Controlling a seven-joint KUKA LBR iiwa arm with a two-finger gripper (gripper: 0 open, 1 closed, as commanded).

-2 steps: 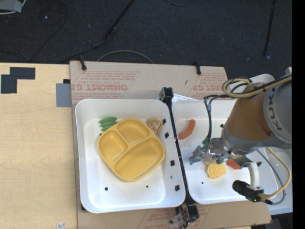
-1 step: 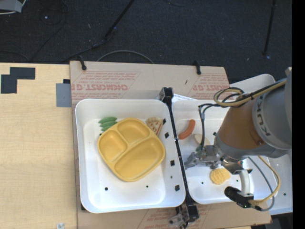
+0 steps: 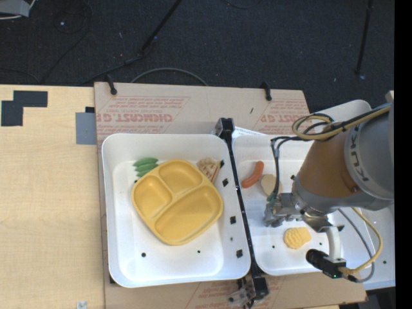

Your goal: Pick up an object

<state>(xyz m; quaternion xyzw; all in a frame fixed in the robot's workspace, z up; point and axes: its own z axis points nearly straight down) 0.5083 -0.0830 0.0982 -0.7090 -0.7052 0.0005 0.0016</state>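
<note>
**A:** Where is your pincer at this moment?

**B:** My pincer (image 3: 275,212) is low in the right bin (image 3: 270,262), near the middle of it. My arm (image 3: 341,169) covers much of that bin from above. If the pincer is open or closed, I cannot tell; it is small and dark in this view.

**A:** What can you pick up there?

**B:** Three things are near. A yellow ridged piece (image 3: 297,238) lies just beside the pincer, toward the front of the bin. An orange sausage (image 3: 252,174) lies farther back, close to the divider (image 3: 235,192) between the bins. A beige piece (image 3: 268,185) is just beside the sausage. I see nothing held by the pincer.

**A:** And the left bin?

**B:** The left bin (image 3: 122,250) has a yellow tray (image 3: 177,201) with three compartments, a green thing (image 3: 145,165) touching its back edge, and a tan thing (image 3: 208,168) at its right corner. These are well apart from me.

**A:** How will you do the step well?

**B:** I think the yellow ridged piece is the best choice, because it is nearest and lies free. I should centre over it, come straight down, close across its narrow side, and lift slowly. The cable (image 3: 360,269) near it may disturb, so I must keep clear.
</note>
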